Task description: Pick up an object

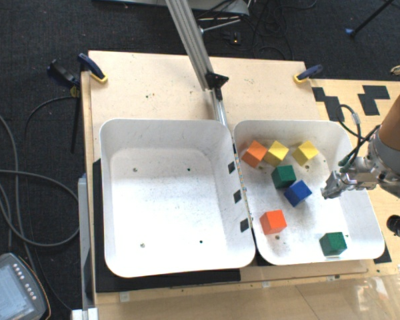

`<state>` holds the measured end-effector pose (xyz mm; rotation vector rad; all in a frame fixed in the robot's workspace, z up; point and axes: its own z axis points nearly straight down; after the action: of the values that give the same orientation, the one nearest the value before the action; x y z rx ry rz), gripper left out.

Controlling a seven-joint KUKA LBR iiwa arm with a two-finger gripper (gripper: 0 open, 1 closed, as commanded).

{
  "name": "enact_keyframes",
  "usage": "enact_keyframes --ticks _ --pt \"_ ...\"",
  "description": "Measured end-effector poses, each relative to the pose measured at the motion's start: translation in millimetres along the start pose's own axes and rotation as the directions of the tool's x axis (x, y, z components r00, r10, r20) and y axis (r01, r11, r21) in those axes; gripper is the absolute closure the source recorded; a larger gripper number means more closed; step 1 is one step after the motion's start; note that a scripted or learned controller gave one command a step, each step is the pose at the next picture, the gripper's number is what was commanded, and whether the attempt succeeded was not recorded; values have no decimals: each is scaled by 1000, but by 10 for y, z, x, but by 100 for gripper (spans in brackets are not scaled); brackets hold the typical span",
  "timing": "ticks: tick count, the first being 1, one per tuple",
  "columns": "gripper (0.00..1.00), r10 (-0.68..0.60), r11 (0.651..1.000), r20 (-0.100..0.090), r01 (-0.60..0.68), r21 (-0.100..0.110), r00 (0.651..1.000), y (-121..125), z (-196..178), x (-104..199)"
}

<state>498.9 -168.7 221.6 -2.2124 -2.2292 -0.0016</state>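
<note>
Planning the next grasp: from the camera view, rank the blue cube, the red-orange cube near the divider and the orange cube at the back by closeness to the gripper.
1. blue cube, just left of the gripper.
2. red-orange cube, front, by the divider.
3. orange cube, back left of the right bin.

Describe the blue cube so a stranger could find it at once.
Look in the right-hand shallow white plastic bin. Near its middle, just left of the end effector, sits the small blue cube, directly below a dark green cube. It is the only blue block there.
</note>
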Motion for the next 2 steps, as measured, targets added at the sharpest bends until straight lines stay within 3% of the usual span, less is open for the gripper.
enact_keyframes --ticks 2 --pt "100 -2 1000 0 2 -2 1000 -21 -72 1129"
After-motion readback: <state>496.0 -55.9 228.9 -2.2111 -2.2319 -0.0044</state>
